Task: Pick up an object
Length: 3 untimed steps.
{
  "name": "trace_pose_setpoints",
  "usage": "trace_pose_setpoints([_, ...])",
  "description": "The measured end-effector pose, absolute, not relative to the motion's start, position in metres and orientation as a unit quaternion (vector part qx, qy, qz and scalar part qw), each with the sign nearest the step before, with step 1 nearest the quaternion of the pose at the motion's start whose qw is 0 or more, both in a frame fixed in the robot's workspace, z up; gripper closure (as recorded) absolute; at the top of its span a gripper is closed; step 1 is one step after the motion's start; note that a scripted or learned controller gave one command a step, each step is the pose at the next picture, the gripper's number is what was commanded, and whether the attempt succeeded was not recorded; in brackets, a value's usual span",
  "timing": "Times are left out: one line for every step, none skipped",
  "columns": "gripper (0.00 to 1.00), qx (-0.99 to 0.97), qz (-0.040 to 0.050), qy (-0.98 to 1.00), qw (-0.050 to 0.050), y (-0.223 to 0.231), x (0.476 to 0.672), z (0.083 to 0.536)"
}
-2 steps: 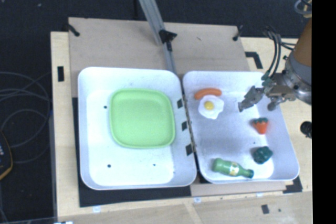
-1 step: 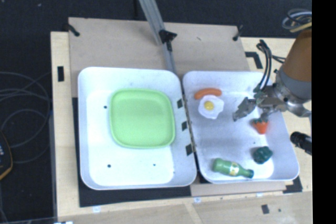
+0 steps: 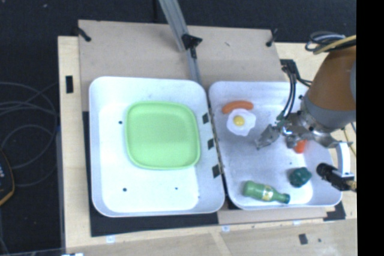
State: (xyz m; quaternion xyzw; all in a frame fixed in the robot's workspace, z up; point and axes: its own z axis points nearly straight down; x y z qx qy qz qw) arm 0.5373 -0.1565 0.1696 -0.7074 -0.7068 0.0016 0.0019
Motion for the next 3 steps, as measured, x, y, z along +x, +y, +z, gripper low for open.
trace_pose_setpoints([0.00, -0.707, 0.0014, -0.707, 0.002, -0.157, 0.526, 0.114])
trace_pose_setpoints([1.00, -0.708, -0.0009, -0.706, -0.001, -0.157, 0.528, 0.127])
trace_pose_setpoints([1.00, -0.707, -0.0015, -0.707, -0.002, -0.148, 0.529, 0.177])
